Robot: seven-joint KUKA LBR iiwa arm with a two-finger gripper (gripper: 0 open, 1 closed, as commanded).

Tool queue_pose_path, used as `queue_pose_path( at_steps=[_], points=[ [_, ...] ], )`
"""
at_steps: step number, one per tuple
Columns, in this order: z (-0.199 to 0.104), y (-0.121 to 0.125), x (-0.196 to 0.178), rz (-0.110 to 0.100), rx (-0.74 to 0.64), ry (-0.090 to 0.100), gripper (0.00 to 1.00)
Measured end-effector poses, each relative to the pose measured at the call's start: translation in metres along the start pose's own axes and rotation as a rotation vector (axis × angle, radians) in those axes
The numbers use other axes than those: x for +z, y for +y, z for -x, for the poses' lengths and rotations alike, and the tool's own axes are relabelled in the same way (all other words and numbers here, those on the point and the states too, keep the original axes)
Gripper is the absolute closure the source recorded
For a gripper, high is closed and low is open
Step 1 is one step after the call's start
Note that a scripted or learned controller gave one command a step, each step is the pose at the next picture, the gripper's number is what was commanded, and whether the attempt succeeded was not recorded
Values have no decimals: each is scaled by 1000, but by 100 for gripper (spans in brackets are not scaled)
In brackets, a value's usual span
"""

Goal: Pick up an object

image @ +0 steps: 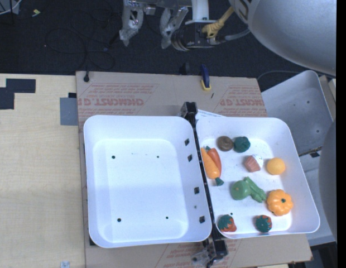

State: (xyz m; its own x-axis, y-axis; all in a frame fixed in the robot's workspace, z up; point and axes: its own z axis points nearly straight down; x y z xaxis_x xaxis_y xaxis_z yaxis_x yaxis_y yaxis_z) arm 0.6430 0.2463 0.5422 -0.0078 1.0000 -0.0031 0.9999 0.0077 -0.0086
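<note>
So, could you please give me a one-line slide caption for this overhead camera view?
Open gripper raised beyond the bins; toy foods, including a carrot and pumpkin, fill the right bin.

Right bin (298,149) held toy food: carrot (211,162) lay along left wall, brown piece (225,143) beside dark green piece (241,144), pink block (251,164), yellow ball (275,166), green vegetable (245,190), orange pumpkin (279,202), two small pieces near front edge.
</note>
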Motion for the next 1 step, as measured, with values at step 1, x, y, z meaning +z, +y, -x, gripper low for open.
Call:
queue_pose_path(
  at_steps=[1],
  points=[
    [-2,0,-9,-1,-4,-1,100]
  ],
)
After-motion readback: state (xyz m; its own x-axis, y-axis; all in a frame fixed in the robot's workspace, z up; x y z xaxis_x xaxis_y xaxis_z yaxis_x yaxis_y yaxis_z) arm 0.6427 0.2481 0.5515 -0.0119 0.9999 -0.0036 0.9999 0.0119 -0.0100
